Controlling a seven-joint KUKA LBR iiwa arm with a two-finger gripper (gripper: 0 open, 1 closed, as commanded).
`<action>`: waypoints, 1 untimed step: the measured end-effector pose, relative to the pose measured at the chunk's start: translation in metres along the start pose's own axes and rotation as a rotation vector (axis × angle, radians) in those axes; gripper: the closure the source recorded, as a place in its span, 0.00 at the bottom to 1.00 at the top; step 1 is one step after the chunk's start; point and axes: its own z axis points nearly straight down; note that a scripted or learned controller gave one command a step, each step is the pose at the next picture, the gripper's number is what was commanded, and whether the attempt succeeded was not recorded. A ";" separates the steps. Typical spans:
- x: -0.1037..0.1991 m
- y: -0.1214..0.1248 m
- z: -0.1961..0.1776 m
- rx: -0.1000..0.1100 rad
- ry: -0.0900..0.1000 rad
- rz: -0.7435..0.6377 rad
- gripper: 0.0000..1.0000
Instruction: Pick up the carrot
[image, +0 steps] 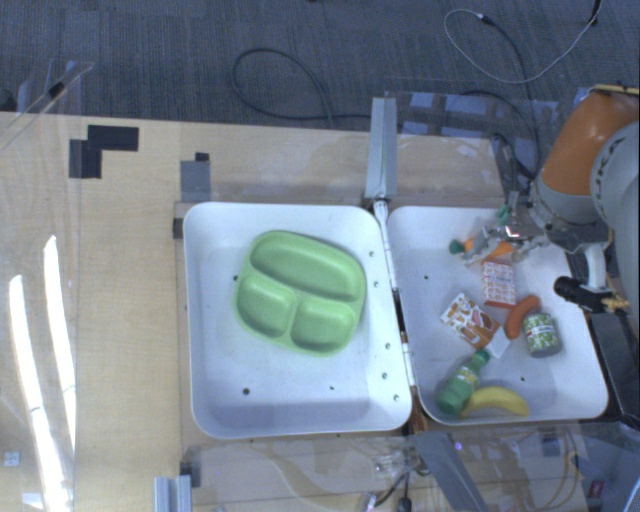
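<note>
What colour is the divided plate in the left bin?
The divided plate is light green all over, seen clearly in the camera view.

One fixed cam, high above tabletop (100, 300), tilted down from near side. Left bin (215, 400) mid-frame, right bin (570, 395) at right; carpet floor (200, 50) along top edge.

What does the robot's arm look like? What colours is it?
The arm is fat and rounded, like a bent pipe. It is pale grey with a big bright orange band wrapped around it. Near its end there are darker, metal-looking parts, with a black piece sticking out at the side. Its pincer at the tip is small and shiny.
</note>
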 end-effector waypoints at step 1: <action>-0.003 -0.001 0.000 0.001 0.001 0.119 0.00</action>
